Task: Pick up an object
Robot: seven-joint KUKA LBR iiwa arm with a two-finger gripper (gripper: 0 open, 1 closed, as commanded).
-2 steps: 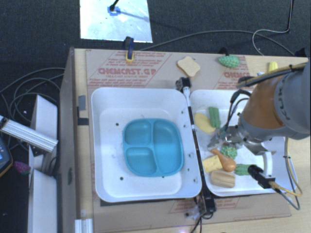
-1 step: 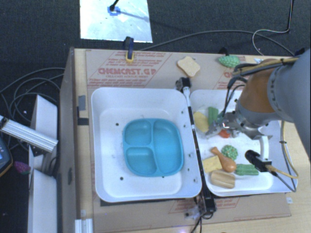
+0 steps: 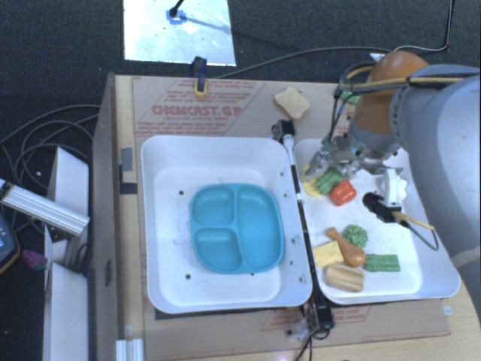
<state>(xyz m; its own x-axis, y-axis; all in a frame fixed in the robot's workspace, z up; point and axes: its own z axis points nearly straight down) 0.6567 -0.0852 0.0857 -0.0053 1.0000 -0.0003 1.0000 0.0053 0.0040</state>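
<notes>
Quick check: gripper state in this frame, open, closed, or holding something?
Gripper: cannot be told; it sits low over the toy vegetables at the right bin's far-left corner.

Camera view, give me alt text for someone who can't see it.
The grey arm's hand reaches down into the right bin, at its far left corner above a green vegetable and a red-orange piece. More toy food lies nearer the camera; the left bin holds a blue divided plate.

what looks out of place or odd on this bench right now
One thing stands out: a tan bread-like piece lies outside both bins, on the cardboard behind the right bin. The other toy foods sit inside that bin, and the blue divided plate sits flat in the left bin.
</notes>
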